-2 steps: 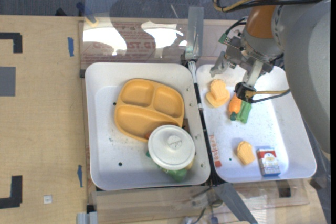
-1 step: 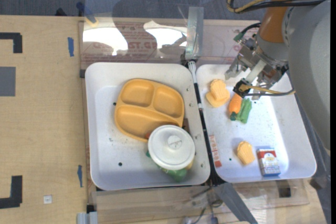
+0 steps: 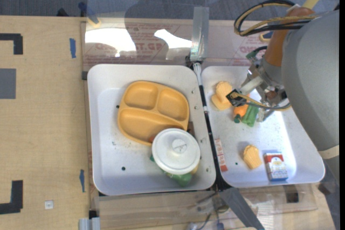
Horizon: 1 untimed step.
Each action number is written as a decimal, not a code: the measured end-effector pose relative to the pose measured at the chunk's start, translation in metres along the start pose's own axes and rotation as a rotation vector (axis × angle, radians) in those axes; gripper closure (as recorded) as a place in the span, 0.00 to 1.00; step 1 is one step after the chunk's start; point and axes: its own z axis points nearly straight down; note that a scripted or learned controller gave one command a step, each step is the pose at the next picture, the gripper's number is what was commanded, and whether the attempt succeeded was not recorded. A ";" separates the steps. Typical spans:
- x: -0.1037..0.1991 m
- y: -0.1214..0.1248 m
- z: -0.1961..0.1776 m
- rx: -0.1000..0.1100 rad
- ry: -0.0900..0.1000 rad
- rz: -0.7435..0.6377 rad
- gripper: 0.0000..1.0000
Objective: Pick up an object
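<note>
My gripper [image 3: 259, 98] is low in the right bin [image 3: 302, 137], near its back, hanging from the grey arm with the orange band. Directly beneath and just left of it lies an orange and green carrot-like toy [image 3: 245, 113], partly covered by the gripper. A pale yellow toy [image 3: 220, 95] rests to the left, close to the bin's dividing wall. Nearer the front lie a small yellow-orange piece [image 3: 250, 157] and a little red, white and blue box [image 3: 276, 165].
The left bin [image 3: 102, 132] holds an orange divided plate [image 3: 153, 110] and a white lidded cup [image 3: 176, 150] with green at its base, overlapping the plate's front edge. A metal divider [image 3: 206, 121] separates the bins. The arm's bulk covers the right bin's right side.
</note>
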 end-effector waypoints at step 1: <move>0.003 -0.002 -0.012 -0.001 0.002 -0.007 1.00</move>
